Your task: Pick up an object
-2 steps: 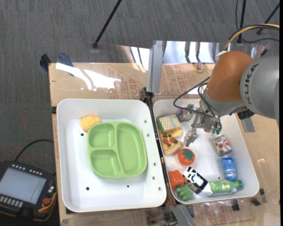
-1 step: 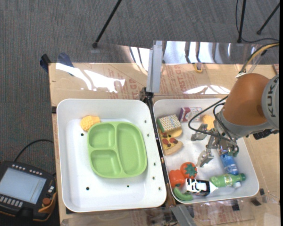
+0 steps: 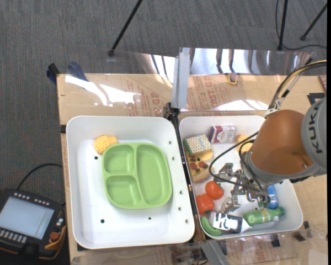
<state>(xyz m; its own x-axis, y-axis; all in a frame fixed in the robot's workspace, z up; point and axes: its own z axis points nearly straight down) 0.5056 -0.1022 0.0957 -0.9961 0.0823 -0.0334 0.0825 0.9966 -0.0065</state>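
Note:
My gripper (image 3: 235, 196) hangs low inside the right bin (image 3: 294, 202), below the arm's orange band (image 3: 278, 145). It is just right of a red tomato (image 3: 213, 190) and above a green bottle (image 3: 263, 216). A second red piece (image 3: 204, 203) lies at the bin's left wall. A green item with a black and white label (image 3: 225, 223) rests at the front. Further back are a pizza slice (image 3: 197, 165), a checkered box (image 3: 198, 144) and a small red and white carton (image 3: 223, 133). A blue item (image 3: 272, 196) peeks out beside the wrist.
The left bin (image 3: 83, 203) holds a green divided plate (image 3: 137, 175) and a yellow corn piece (image 3: 104, 143) at its back left. A teach pendant (image 3: 22, 220) lies on the floor to the left. A grey divider post (image 3: 180, 81) stands behind the bins.

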